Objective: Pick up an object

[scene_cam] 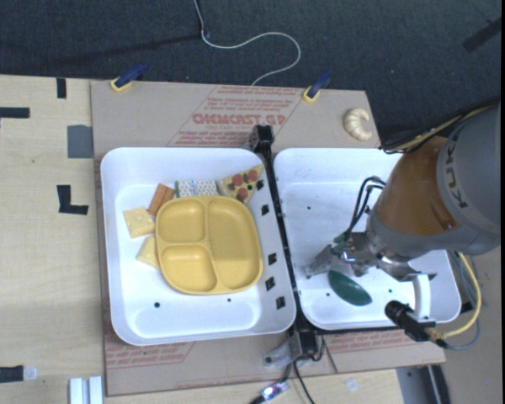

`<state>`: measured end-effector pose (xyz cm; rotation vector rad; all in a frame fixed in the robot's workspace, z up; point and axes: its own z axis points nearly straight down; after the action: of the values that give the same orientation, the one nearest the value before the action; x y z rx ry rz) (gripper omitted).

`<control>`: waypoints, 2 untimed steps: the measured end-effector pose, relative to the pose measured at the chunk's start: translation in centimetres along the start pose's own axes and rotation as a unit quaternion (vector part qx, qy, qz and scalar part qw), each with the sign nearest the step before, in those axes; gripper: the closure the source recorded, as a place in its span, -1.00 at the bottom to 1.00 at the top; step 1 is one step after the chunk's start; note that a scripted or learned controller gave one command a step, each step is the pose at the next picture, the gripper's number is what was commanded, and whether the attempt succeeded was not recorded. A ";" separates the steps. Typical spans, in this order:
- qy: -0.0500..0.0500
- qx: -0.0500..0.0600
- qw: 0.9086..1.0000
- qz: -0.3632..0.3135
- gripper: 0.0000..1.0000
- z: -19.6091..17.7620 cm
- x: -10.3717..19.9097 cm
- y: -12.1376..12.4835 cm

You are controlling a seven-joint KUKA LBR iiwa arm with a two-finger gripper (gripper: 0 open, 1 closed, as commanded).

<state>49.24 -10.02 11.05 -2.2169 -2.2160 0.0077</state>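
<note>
Approach step: gripper (341,257), finger state indiscernible, hovers in the right bin (320,183) at 11 o'clock of the green object (351,289); next, descend and close.

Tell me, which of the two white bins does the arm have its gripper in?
The right bin. The gripper sits there beside a dark green object, while the left bin holds a yellow divided plate.

Gripper (337,261) low in the right bin (320,179), just beside a dark green object (351,289).
</note>
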 end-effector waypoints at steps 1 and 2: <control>-0.001 -0.003 1.000 -0.001 -1.00 2.7 0.1 0.0; -0.001 -0.004 1.000 0.000 1.00 1.6 0.0 0.0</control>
<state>49.24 -9.97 9.49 -2.2213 -2.2216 0.0012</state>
